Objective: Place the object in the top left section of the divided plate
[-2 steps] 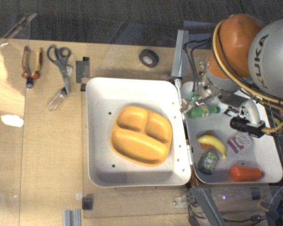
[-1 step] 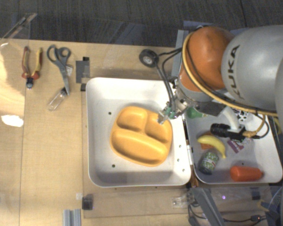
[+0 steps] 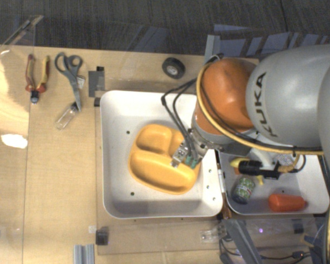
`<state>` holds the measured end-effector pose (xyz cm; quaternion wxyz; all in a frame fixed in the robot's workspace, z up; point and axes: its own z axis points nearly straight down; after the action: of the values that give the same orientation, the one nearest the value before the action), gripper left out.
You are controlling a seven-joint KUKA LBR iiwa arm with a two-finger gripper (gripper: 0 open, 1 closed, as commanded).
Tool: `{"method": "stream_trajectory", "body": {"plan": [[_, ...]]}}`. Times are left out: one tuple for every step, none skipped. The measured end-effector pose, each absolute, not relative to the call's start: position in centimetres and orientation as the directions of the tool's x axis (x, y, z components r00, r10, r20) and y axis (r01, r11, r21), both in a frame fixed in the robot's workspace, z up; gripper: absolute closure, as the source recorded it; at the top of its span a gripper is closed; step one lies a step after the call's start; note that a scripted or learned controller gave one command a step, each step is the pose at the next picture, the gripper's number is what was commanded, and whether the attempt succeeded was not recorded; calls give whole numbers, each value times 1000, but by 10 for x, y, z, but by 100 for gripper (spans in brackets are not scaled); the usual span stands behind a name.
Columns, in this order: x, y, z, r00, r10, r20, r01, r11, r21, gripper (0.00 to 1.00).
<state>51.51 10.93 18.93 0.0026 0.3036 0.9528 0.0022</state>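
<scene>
two white bins (image 3: 113,164), one yellow divided plate (image 3: 154,166), one scissors (image 3: 71,73), one pliers (image 3: 36,76)

This looks like a robot lab or workshop. A big grey and orange robot arm (image 3: 275,92) reaches over a wooden table (image 3: 49,202) with two white bins (image 3: 113,147). Pliers (image 3: 36,77), scissors (image 3: 71,73) and a roll of tape (image 3: 173,67) lie on it.

Grey arm (image 3: 297,98) reaches from right, hand (image 3: 184,157) low, wrist bent down

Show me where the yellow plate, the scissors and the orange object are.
Yellow plate (image 3: 154,169): camera view, on its lower section.
Scissors (image 3: 72,76): camera view, near the pivot.
Orange object (image 3: 286,203): camera view, on its middle.
</scene>
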Motion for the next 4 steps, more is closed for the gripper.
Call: {"method": "stream_trajectory", "body": {"plan": [[587,87,288,-889,458,-9,458,889,7,100],[522,110,199,-883,469,-4,469,883,5,100],[489,180,216,-933,359,-6,359,933,7,100],[489,168,210,-696,718,-2,718,696,7,100]]}}
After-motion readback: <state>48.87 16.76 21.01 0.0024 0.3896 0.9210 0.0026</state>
